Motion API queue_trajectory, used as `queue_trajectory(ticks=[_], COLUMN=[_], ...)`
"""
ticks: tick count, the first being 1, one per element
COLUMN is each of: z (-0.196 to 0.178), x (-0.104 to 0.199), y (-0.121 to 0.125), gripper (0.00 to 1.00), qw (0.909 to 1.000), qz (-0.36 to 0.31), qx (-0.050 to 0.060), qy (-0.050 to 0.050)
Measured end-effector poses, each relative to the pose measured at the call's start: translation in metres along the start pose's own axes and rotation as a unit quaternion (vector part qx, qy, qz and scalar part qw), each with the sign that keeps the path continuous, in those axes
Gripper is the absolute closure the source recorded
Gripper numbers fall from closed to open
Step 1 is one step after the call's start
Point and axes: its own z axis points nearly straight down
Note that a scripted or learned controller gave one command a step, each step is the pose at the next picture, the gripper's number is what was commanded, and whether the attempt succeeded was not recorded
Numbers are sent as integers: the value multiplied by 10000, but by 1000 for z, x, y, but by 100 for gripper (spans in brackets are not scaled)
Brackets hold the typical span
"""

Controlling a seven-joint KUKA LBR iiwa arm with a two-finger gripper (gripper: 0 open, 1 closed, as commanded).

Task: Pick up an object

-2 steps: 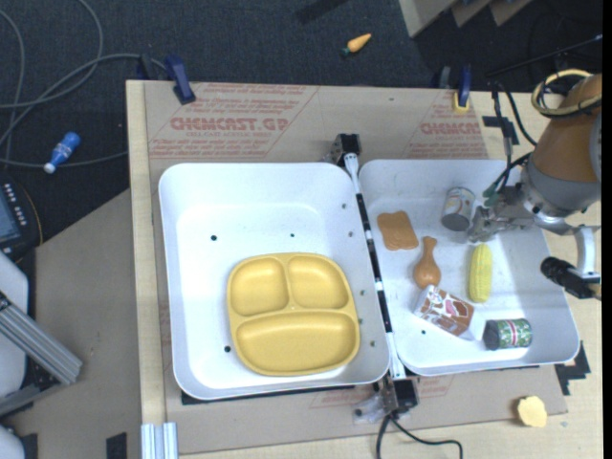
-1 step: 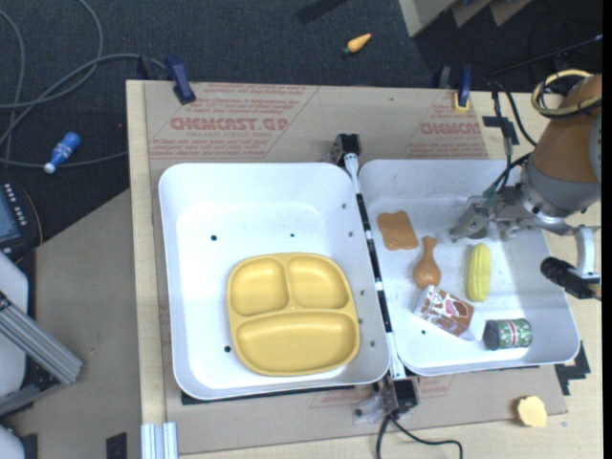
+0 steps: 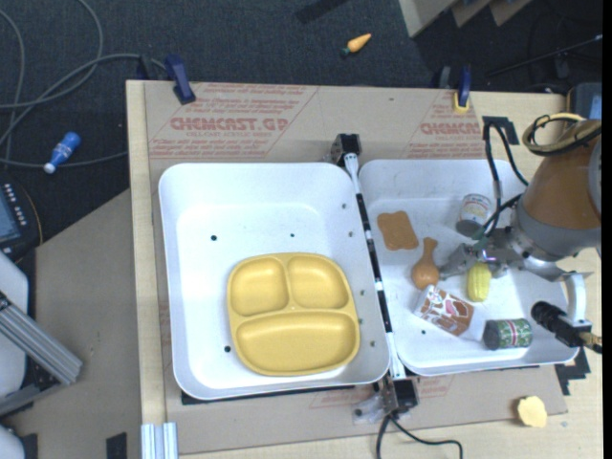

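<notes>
Small yellow corn cob (image 3: 478,282), stubby, lying in right bin (image 3: 421,185) under pincer (image 3: 475,256); pincer state impossible to tell.

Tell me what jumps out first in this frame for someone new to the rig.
The yellow divided plate dominates the left bin, lying flat near its front. In the right bin the arm's pincer is down among a cluster of small items: a corn cob, a toy drumstick, a brown toast slice and a green can.
</notes>
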Motion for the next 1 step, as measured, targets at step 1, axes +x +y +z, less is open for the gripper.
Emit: queue_trajectory(ticks=[1], z=[-12], x=[-1], y=[3], gripper=[100], qw=[10000], qz=[-1], qx=[-39], qy=[-17])
